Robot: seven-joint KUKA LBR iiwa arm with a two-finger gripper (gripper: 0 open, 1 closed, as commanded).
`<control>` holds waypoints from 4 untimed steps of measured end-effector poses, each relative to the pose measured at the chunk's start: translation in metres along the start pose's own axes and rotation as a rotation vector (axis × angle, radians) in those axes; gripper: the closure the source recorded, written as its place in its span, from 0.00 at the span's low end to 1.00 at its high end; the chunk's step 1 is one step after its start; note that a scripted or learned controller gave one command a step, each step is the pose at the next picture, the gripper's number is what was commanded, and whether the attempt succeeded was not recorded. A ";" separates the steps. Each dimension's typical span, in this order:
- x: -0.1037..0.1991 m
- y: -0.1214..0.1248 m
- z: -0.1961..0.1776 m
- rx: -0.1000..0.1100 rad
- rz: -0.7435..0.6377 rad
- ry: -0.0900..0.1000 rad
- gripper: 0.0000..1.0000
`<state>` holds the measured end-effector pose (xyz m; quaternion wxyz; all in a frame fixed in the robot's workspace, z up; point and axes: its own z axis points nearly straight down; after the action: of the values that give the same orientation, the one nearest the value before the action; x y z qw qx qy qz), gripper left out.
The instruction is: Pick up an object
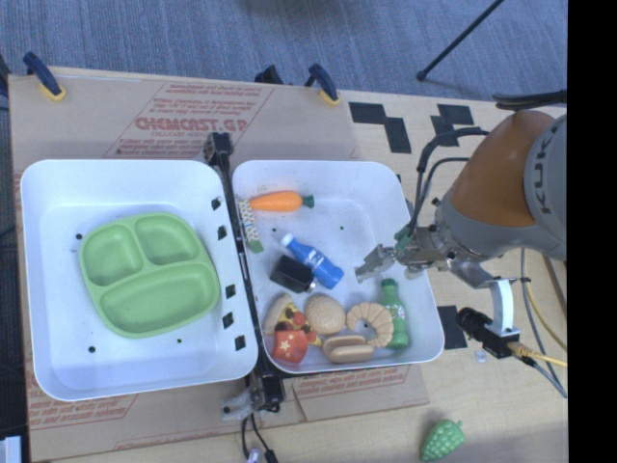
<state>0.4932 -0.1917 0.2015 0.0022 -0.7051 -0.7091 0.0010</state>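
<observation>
My gripper (379,261) hangs over the right side of the right bin (359,176), just above the cap end of a green bottle (393,314). Nothing shows between its tips. Left of it lie a blue bottle (314,261) and a black block (290,275). An orange carrot (278,202) rests near the bin's far edge. Along the near edge sit a ring-shaped pastry (370,322), a tan bread roll (325,313), a hot dog (349,348) and a red and yellow toy (287,336).
The left bin (58,196) holds a green divided plate (149,273). A black divider (231,234) runs between the bins. A green grape bunch (442,439) lies on the bench at the front right. Cables and a white bracket (501,307) trail beside the arm.
</observation>
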 end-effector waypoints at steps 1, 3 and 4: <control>-0.017 -0.008 0.104 -0.024 -0.010 -0.003 0.00; 0.070 0.072 0.110 -0.001 -0.002 0.000 0.00; 0.071 0.072 0.100 0.001 -0.005 0.001 1.00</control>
<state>0.5642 -0.1204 0.1016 0.0028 -0.7031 -0.7111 0.0011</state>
